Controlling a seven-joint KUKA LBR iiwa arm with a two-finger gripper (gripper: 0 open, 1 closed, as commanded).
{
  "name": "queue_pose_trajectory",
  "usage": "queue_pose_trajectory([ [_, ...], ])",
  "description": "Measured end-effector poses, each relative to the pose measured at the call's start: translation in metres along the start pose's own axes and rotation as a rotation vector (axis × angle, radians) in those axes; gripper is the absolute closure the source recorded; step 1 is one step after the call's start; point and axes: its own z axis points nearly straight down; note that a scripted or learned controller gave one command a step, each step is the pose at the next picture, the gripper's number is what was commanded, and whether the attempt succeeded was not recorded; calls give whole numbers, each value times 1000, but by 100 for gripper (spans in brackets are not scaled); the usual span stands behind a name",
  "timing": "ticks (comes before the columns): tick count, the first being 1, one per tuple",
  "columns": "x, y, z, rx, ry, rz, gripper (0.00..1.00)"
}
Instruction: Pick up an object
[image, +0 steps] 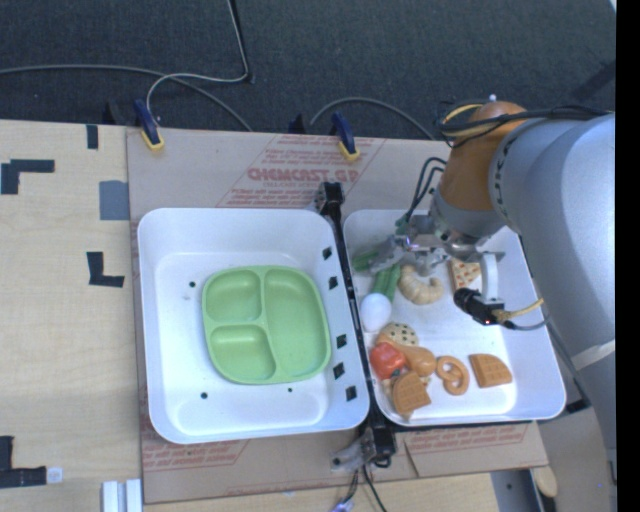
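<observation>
1. I have the hand (420, 255) low in the right bin (530, 400), over the far end of the food pile.
2. Whether it is wide, narrow or holding anything, I cannot tell.
3. A croissant (420, 288) lies just beneath it, a white egg (375, 310) nearby.
4. My judgement: nothing lifted yet; grasp and raise remain.

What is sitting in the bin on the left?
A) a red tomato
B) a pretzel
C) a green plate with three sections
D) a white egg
C: the green plate with three sections lies in the left bin, while the food toys are in the right bin.
</observation>
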Motion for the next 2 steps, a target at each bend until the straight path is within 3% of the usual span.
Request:
queue_pose_trajectory([
  [1, 6, 7, 0, 1, 0, 0, 0],
  [2, 14, -7, 0, 0, -2, 0, 0],
])
